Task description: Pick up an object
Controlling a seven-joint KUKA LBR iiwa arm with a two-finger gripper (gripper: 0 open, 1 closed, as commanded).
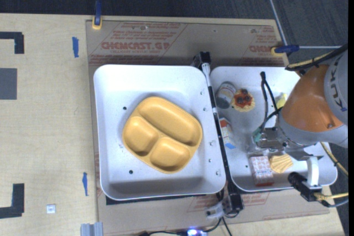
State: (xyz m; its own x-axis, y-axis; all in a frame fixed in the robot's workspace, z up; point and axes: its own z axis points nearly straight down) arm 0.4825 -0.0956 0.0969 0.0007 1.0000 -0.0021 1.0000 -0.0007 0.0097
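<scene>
The robot arm [326, 102] comes in from the right side of the camera view. It is grey, with a big orange band just above the wrist. The arm bends down and leans toward the left. At its low end sits the gripper [269, 141], a small dark and silver part that points downward. The arm's bulk covers most of it from above.

lab | taped plywood bench [44, 119] | two white bins [105, 119] | cabled robot arm [312, 102]
</scene>
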